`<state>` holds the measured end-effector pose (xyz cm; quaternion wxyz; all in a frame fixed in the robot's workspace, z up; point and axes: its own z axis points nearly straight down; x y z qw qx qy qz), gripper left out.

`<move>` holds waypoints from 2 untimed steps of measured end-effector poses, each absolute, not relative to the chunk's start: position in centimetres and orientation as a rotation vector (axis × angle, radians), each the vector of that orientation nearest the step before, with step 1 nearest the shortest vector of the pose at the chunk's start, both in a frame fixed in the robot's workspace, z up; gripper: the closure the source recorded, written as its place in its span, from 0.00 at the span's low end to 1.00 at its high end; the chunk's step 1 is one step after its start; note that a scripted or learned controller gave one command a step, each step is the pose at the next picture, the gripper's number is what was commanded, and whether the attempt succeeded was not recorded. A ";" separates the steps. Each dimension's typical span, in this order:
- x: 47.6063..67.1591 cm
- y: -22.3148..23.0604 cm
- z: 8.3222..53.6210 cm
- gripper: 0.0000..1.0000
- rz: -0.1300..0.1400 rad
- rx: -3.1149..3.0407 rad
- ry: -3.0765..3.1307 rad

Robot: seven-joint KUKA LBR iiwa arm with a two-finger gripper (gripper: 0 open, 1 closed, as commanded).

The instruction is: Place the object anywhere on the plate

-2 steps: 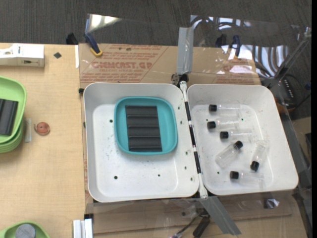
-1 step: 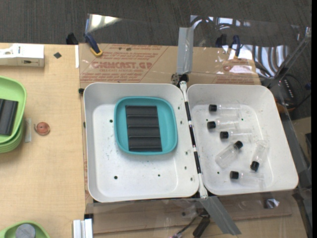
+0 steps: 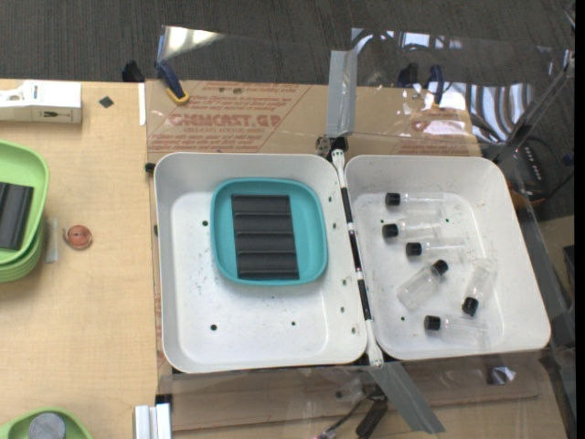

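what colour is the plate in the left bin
Teal square plate with a dark grey ribbed centre, shown best in the camera view.

Lab or robot test bench. Two white bins (image 3: 183,337) sit side by side on cardboard (image 3: 238,117) over a wooden benchtop (image 3: 91,337). Right bin holds clear vials (image 3: 422,284) with black caps; left bin holds a teal plate (image 3: 315,236). Clear plastic shields (image 3: 457,71) stand at the far side, dark carpet (image 3: 274,7) beyond.
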<state>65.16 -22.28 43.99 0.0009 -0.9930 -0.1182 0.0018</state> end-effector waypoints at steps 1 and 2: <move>65.3 -22.3 44.1 0.00 0.004 -3.122 -0.342; 65.0 -22.3 44.0 0.00 0.008 -3.123 -0.318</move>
